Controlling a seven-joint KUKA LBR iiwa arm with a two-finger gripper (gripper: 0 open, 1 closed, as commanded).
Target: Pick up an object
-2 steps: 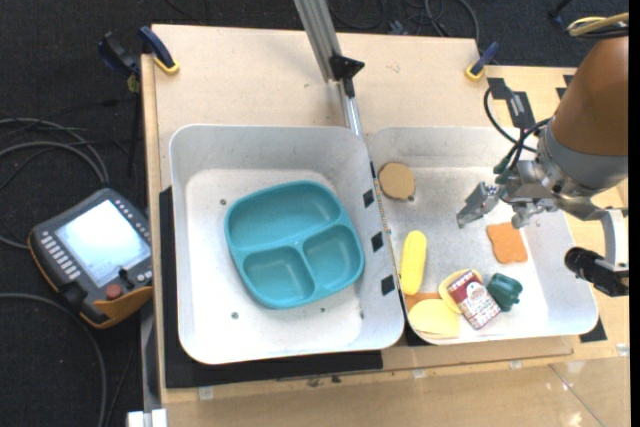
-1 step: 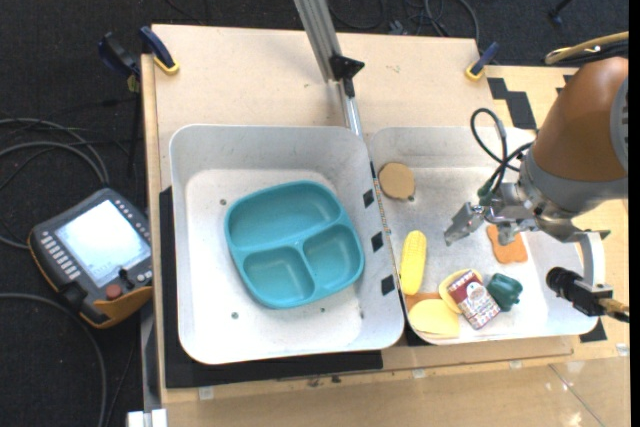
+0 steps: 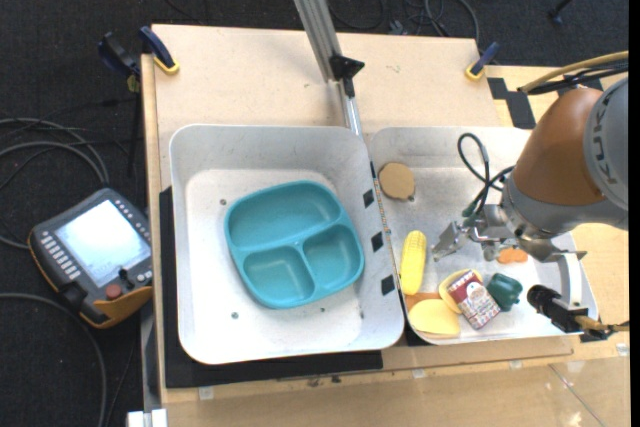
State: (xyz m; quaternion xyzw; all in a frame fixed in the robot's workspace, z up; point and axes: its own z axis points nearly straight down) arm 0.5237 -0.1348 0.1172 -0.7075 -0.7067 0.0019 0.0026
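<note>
Metal fingers of the two-finger gripper [image 3: 458, 237] appear spread apart over the right white bin [image 3: 440, 150], clamped on nothing, beside the yellow plastic corn cob [image 3: 412, 261]. Near it lie a red-and-white small carton [image 3: 472, 300], a dark green toy piece [image 3: 505, 290] and a round tan disc [image 3: 396, 181]. A teal three-compartment plate [image 3: 293, 242] sits in the left white bin [image 3: 200, 155].
</note>
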